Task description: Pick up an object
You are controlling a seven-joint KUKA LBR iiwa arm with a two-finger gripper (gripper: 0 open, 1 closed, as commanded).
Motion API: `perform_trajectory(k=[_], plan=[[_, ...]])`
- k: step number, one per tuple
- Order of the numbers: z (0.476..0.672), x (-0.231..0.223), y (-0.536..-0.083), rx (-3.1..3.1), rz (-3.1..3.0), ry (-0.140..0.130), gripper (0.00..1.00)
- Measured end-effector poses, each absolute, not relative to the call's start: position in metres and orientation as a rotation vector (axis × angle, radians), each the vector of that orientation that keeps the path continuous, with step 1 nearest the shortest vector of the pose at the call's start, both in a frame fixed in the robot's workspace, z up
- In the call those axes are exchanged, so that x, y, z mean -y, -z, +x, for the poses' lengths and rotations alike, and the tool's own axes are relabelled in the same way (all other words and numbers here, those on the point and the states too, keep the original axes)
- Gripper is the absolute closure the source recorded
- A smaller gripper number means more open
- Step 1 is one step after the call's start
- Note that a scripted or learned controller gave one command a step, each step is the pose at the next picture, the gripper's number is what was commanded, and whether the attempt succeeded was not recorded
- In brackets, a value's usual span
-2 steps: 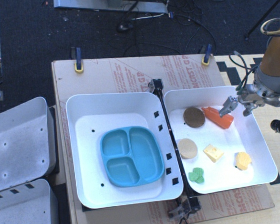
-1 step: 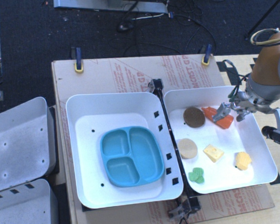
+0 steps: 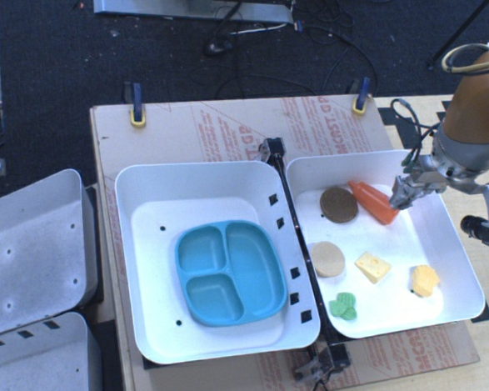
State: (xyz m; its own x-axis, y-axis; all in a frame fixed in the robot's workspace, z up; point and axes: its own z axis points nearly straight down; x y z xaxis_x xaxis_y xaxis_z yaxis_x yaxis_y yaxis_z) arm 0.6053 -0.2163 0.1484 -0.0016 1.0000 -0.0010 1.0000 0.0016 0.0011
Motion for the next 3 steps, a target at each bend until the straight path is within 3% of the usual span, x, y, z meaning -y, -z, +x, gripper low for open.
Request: perform_trajectory(k=[2,3], plan=[[0.607,0.219,-0.266,-2.219,2.213,-0.005,1.0],[0.608,0.156,-0.262,-2.23,2.214,-0.001,1.0]])
